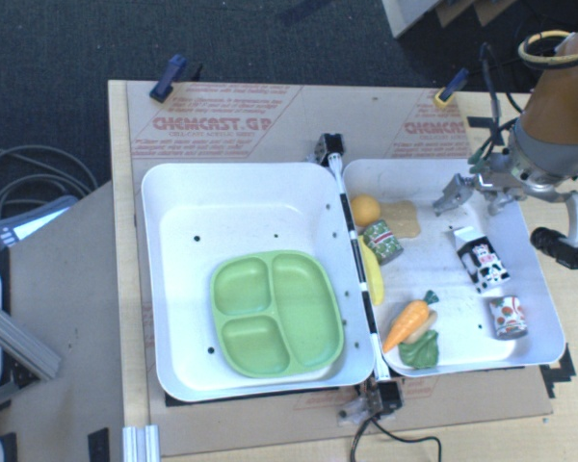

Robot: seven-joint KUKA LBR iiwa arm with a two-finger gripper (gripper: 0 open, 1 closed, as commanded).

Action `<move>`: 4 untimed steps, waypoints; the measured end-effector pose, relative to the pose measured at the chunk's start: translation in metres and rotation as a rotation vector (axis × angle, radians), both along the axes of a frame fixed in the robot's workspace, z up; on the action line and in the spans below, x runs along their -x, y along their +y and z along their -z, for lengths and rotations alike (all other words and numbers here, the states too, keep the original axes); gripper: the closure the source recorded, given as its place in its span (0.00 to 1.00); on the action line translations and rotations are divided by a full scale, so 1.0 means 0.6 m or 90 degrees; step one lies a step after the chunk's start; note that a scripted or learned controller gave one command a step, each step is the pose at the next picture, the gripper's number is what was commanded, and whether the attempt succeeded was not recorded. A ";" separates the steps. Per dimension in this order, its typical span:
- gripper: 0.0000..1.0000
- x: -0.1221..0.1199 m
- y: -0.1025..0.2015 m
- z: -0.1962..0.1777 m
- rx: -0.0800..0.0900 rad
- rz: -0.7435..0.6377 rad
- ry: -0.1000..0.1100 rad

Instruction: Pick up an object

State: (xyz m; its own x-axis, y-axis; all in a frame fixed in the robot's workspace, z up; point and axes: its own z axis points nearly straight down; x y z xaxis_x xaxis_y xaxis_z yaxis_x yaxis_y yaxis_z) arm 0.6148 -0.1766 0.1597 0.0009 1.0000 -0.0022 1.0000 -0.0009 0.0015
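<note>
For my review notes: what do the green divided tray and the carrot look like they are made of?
Green divided tray: probably molded plastic, with a smooth, uniform pale green surface, rounded compartment ridges and a soft sheen. Carrot: likely a plastic toy, flat even orange with a solid green top; the material cannot be confirmed from this view.

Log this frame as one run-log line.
arm: over right bin far edge | gripper: above bin floor, holding nothing visible | nearest: black-and-white carton | green tray: left bin
</note>
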 end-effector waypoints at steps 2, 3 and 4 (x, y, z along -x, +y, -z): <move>0.00 -0.087 0.128 0.124 -0.001 -0.001 0.000; 0.00 -0.086 0.140 0.124 -0.001 -0.001 0.001; 0.00 -0.041 -0.025 0.124 0.000 0.000 0.002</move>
State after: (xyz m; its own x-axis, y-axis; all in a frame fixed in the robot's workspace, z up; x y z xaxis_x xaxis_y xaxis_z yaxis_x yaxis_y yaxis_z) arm 0.6394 -0.1913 0.0851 0.0010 1.0000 -0.0015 1.0000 -0.0010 -0.0013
